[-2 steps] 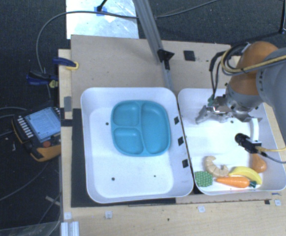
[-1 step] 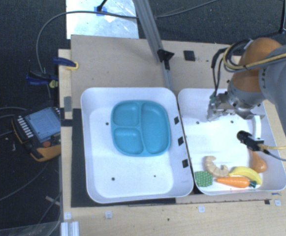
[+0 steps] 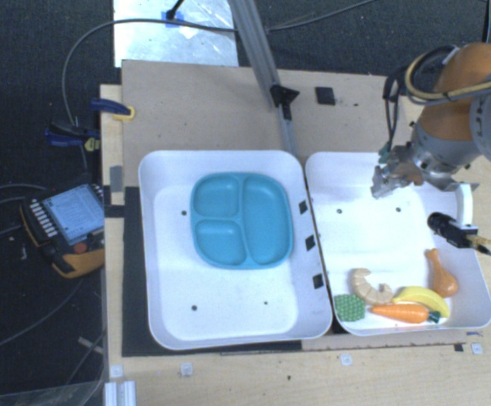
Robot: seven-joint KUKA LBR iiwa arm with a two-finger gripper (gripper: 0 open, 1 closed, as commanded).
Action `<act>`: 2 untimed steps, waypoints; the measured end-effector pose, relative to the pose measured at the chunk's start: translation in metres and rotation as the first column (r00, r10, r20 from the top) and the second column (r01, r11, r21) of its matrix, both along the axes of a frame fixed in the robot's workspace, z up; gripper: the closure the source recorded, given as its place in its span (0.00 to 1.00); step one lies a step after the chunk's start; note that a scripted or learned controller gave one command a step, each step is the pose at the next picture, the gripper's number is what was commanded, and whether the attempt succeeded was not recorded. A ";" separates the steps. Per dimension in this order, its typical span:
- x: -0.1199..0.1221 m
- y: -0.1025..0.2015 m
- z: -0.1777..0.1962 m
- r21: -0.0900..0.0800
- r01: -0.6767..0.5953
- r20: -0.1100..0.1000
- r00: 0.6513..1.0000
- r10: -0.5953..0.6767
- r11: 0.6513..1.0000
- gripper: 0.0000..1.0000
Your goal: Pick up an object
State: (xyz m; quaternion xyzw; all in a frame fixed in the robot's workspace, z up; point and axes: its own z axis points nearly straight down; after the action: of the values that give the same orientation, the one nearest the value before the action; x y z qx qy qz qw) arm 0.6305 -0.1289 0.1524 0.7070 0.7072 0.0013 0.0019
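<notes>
My gripper hangs over the far part of the right bin, with nothing visible in it. Along the bin's near edge lie several toy foods: a green piece, a tan curled piece, a yellow banana, an orange carrot and an orange-brown drumstick. All of them sit well below the gripper in the view, apart from it.
The left bin holds a blue divided plate. A grey pole slants across the bench at the back. Cables and a handheld device lie off the bench to the left.
</notes>
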 end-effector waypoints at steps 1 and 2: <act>-0.007 0.001 0.045 0.001 -0.001 -0.002 1.000 0.001 1.000 1.00; -0.016 -0.001 0.101 0.000 -0.001 0.000 1.000 0.001 1.000 1.00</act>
State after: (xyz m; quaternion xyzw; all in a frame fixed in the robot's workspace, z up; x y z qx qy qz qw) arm 0.6149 -0.1302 0.2537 0.7068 0.7075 0.0014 0.0018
